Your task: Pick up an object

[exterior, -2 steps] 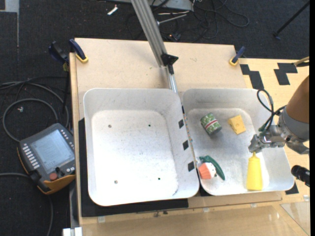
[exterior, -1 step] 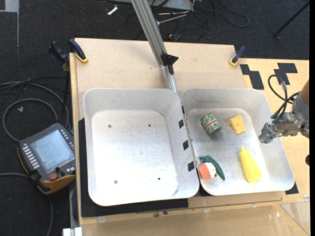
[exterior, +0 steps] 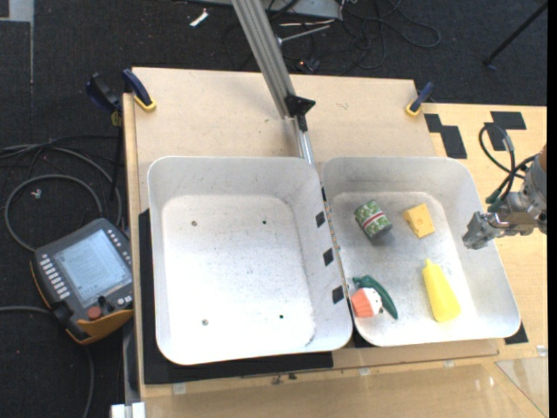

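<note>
**Ana:** Dark carpet all round, cables trailing across it, and in the middle the pale wooden counter [exterior: 261, 111] carrying two shallow white bins side by side.

**Ben:** Biggest items first, then. The left bin [exterior: 174, 233] lies well away from the tool, on the far side of its neighbour. The right bin [exterior: 452, 190] is the near one; the tool [exterior: 479, 231] hovers right at its outer rim, grey wrist reaching in from the edge.

**Ana:** Can you call the tool's state?

**Ben:** No, I cannot tell whether it is wide or narrow. It is a small grey blur from here, and nothing shows between its tips.

**Ana:** Off the counter, well beyond both bins from the tool, a teach pendant [exterior: 83, 273] rests on the carpet.

**Ben:** Now the pickable things, all in the right bin. A yellow bottle [exterior: 440, 293] lies near the tool, just inward and toward the front rim. A green patterned can [exterior: 373, 220] sits farther in. A yellow block [exterior: 419, 220] sits between that can and the tool, closest of the lot.

**Ana:** And the red-and-white toy with a green leaf [exterior: 370, 299] lies farthest from the tool, against the bin's inner wall.
</note>
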Available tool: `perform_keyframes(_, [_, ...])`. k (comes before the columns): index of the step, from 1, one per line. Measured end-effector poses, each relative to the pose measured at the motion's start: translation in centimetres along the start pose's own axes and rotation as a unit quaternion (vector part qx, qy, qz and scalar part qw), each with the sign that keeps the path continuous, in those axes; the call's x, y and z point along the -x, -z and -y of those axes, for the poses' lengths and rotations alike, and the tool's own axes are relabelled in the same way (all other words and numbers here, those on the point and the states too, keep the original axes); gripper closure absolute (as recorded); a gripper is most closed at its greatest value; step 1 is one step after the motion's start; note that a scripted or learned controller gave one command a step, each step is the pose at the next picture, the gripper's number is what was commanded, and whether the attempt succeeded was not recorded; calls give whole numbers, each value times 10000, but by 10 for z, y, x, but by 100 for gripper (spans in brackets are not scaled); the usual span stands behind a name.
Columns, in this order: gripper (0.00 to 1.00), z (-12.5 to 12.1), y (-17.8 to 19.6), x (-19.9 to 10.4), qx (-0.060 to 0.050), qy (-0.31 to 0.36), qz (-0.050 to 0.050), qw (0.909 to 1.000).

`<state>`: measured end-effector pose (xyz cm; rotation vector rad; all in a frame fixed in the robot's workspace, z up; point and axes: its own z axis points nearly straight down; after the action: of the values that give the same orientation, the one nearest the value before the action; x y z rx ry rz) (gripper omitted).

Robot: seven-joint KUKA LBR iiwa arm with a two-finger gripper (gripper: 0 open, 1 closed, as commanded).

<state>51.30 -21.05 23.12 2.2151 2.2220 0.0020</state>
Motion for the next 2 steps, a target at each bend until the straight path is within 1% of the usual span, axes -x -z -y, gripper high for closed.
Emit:
perform_keyframes(1, [100, -11, -5, -49, -15, 22, -14, 10000])
perform_keyframes(2, [100, -29, -3, -89, -10, 23, -15, 10000])
